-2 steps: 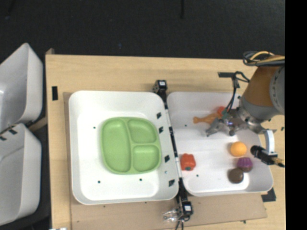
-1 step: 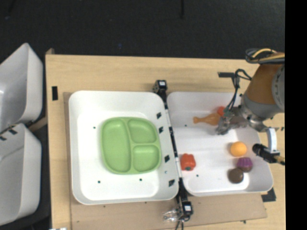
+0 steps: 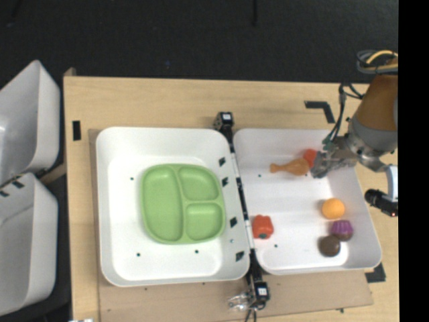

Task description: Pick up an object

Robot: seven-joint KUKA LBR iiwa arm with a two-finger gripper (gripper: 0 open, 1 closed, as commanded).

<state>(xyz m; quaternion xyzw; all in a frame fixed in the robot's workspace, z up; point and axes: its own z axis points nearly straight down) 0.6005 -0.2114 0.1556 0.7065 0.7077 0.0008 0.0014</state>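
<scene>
Brown ball (image 3: 329, 245) near edge; gripper (image 3: 322, 161) beside drumstick (image 3: 290, 168).

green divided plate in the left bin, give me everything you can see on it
The green plate is a pale lime, matte tray that looks like plastic, with rounded corners. Raised ridges split it into three compartments: one long one on the view's left and two smaller ones stacked on the right. It lies flat, right way up, near the middle of the left bin, resting on the bin's floor. All three compartments look bare, and nothing else touches it.
</scene>
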